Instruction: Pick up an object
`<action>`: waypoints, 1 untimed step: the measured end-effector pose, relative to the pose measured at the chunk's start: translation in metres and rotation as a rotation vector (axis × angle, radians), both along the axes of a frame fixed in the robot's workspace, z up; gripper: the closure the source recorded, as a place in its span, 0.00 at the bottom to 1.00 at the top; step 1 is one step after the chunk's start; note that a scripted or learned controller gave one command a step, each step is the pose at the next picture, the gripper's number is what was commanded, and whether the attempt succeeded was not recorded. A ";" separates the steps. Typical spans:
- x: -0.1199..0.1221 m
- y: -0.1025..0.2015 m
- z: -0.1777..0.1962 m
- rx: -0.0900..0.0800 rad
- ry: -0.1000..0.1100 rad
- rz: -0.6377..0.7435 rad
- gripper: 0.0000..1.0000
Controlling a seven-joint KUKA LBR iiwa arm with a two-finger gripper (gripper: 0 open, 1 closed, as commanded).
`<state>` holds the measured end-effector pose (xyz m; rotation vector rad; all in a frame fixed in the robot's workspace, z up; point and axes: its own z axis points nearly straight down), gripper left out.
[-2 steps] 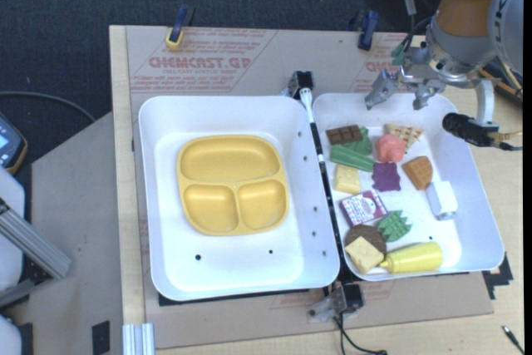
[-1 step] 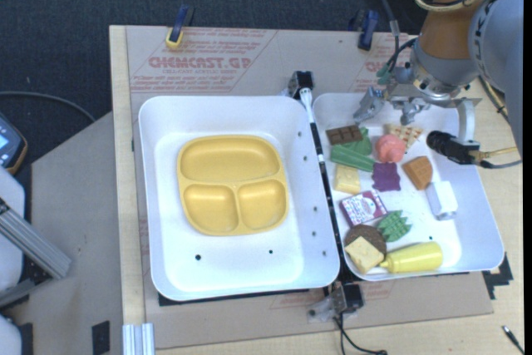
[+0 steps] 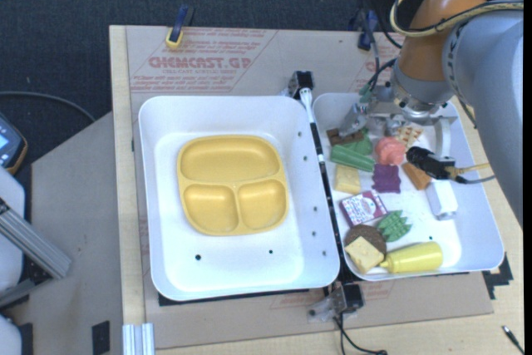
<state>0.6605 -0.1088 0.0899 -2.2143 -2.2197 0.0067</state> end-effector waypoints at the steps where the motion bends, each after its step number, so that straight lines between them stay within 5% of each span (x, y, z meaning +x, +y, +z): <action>1: 0.001 0.000 -0.002 -0.001 -0.007 0.000 0.00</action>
